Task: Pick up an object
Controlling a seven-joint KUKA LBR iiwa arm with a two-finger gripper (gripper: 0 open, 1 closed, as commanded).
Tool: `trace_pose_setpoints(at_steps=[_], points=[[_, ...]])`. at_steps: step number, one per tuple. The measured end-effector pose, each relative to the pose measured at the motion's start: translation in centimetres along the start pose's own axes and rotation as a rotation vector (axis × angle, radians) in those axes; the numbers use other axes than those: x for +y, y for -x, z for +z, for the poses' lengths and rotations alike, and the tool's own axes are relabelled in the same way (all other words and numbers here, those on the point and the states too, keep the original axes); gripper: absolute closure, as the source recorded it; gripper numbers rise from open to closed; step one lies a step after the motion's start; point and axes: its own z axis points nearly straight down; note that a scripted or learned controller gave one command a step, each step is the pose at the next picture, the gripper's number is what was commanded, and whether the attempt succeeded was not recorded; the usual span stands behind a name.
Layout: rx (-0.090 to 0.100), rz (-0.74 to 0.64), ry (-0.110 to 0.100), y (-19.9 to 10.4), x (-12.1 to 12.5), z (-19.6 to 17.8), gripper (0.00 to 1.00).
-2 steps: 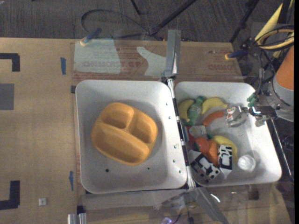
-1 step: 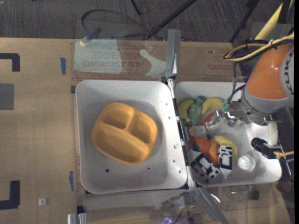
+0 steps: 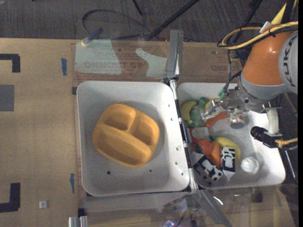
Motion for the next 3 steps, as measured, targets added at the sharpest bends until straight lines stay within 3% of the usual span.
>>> trace_pose_setpoints(at_steps=[1,2,3], points=[[0.001,0.025,0.006,2.1,1.7,9.6,0.0],[0.0,0.028,0.004,2.3,1.7,8.8,1.0],[0.0,-0.16,0.001,-4.2,6.9,-0.1,1.0]])
